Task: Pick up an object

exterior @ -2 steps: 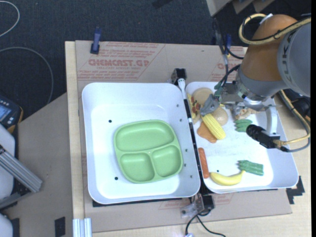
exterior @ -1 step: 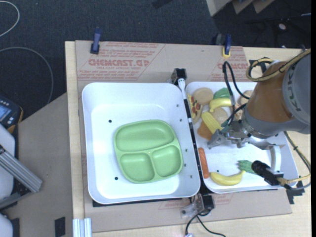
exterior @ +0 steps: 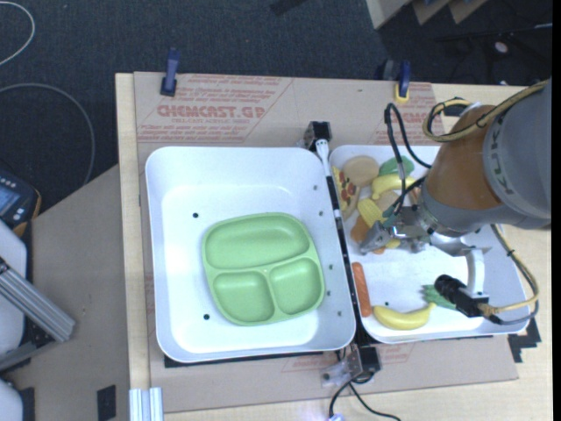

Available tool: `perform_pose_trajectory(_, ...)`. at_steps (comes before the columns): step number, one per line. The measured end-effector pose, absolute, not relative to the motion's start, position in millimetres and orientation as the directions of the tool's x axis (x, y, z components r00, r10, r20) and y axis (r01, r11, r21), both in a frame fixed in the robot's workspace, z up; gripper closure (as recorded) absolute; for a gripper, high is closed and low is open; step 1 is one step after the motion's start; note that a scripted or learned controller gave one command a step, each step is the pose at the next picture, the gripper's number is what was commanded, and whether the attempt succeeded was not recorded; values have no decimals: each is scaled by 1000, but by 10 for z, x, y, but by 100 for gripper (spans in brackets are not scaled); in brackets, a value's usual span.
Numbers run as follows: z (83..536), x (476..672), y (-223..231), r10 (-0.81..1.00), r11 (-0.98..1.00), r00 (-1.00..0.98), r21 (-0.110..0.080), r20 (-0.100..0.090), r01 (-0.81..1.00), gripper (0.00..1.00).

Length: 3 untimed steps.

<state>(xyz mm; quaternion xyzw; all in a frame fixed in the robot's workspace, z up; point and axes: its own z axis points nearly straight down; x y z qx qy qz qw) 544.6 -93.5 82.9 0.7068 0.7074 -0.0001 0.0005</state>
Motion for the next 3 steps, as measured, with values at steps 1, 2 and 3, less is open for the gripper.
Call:
perform_pose_trajectory(1,850,5800,-909,1000,2,-2,3,-1,1000,0)
perform_pose_trajectory(2,954,5791,-912,1000,0,0,3,-1,1000,100)
perform_pose_trajectory(3,1916,6169,-213,1000,9,-9,14,2,1000,100)
